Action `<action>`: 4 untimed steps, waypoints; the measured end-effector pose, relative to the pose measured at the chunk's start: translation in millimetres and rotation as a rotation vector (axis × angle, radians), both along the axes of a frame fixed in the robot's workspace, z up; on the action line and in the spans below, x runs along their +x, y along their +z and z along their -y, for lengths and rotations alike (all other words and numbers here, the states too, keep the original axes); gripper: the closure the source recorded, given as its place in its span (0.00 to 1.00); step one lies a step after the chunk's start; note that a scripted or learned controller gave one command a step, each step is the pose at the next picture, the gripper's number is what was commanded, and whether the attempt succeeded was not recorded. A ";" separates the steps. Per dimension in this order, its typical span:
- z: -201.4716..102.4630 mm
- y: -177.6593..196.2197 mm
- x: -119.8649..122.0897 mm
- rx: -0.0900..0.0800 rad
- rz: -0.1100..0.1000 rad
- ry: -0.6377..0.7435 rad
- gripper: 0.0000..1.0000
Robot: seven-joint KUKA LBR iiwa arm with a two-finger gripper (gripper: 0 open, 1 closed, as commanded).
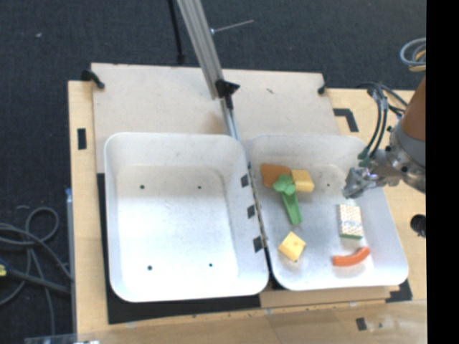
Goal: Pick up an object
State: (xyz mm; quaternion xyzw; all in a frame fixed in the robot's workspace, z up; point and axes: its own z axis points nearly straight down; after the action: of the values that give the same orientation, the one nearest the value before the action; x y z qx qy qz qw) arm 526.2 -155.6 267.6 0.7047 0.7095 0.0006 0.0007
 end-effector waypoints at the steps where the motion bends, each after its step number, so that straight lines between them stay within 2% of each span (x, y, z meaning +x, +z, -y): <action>1: -56.9 2.8 14.0 0.001 0.001 0.001 1.00; 3: -143.2 2.6 39.2 -0.001 0.001 -0.001 1.00; 4: -188.4 6.0 60.2 0.001 0.001 0.000 1.00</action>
State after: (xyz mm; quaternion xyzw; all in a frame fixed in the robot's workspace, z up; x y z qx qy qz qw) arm 586.5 32.8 273.7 0.7048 0.7094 0.0011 0.0006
